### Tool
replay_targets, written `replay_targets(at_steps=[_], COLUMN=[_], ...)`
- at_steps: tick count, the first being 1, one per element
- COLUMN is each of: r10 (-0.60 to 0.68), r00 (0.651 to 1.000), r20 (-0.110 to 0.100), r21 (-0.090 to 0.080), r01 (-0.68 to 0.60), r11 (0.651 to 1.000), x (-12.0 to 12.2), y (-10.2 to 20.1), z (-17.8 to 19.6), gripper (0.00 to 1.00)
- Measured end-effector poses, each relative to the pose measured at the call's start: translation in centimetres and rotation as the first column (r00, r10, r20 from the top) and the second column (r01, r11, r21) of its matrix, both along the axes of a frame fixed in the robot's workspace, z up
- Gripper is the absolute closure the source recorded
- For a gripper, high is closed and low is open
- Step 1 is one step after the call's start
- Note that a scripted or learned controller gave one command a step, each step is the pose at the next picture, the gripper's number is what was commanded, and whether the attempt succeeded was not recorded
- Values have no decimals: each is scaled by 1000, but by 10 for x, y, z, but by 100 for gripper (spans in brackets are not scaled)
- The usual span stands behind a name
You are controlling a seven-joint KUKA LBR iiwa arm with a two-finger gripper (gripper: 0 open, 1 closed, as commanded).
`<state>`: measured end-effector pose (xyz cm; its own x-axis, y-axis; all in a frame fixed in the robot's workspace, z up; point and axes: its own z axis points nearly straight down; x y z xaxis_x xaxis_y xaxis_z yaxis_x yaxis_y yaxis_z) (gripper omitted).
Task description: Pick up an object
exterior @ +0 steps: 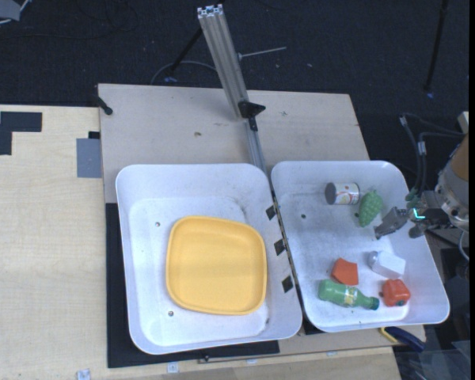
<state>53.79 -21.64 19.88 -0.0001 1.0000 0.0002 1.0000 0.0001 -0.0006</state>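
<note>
The right bin (427,307) holds several small items: a grey can (342,193) lying on its side, a knobbly green piece (370,207), a white block (388,261), an orange-red block (345,271), a green bottle (347,294) lying flat and a red piece (395,292). My gripper (397,229) hangs at the bin's right side, just right of the green piece and above the white block. It is open, with nothing between its fingers.
The left bin (134,212) holds a large yellow plate (216,264). An aluminium rail (226,54) slants down from the back toward the gap between the bins. Black clips (279,246) sit along the divide.
</note>
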Motion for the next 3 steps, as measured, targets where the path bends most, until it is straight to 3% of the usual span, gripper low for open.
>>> replay_targets(at_steps=[1, 3], r10=[0, 0], r00=[1000, 1000], r20=[0, -3], r21=[0, 1], r01=[0, 0], r11=[1000, 1000], x=[0, -11], y=[0, -2], z=[0, -88], gripper=[0, 0])
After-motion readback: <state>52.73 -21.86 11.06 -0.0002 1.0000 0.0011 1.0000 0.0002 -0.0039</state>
